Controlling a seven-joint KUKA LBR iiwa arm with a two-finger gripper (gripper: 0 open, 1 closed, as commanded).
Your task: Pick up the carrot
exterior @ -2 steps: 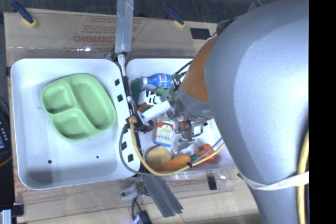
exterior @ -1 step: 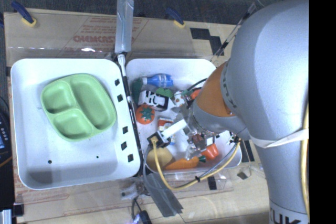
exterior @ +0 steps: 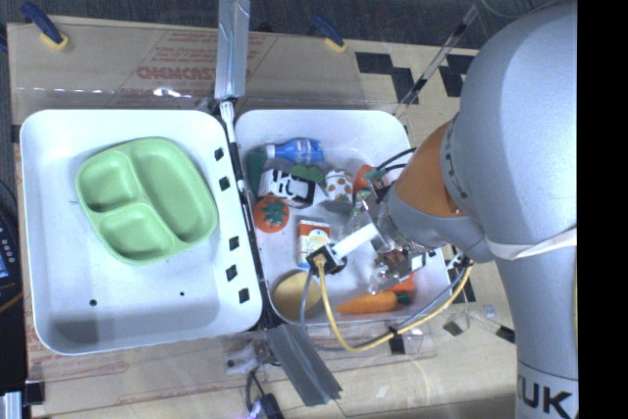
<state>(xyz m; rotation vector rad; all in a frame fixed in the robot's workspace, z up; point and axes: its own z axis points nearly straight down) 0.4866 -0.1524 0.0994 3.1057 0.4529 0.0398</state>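
The orange carrot (exterior: 369, 304) lies flat near the front wall of the right bin (exterior: 324, 125), its green end pointing right. My gripper (exterior: 393, 262) hangs just above and slightly behind the carrot's right end, under the arm's orange band. The gripper's metal parts are cluttered, and nothing shows plainly between them. A yellow cable loops below the carrot.
Around the gripper the right bin holds a blue bottle (exterior: 295, 151), a black-and-white toy (exterior: 291, 183), an orange round fruit (exterior: 271, 213), a small red-and-white box (exterior: 314, 236) and a tan bowl (exterior: 290, 294). A green divided plate (exterior: 147, 198) lies in the left bin (exterior: 59, 309).
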